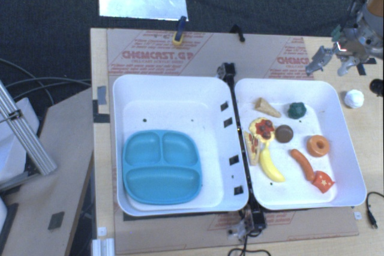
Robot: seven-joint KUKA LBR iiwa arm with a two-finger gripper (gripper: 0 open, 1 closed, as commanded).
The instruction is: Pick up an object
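Observation:
The right bin (339,129) holds several toy foods: a tan wedge (267,107), a dark green piece (296,110), a pizza slice (260,132), a brown disc (284,133), an orange donut (318,145), a yellow banana (271,166), an orange sausage (302,163) and a red piece (323,181). My gripper (331,64) hangs beyond the bin's far right corner, above the bench. Its two fingers stand spread apart, open, with nothing between them.
The left bin (174,99) holds a blue divided plate (161,166). A white ball (354,98) lies on the bench just right of the right bin. A black divider with clips (235,141) runs between the bins. A yellow-tipped tool (179,33) lies behind the left bin.

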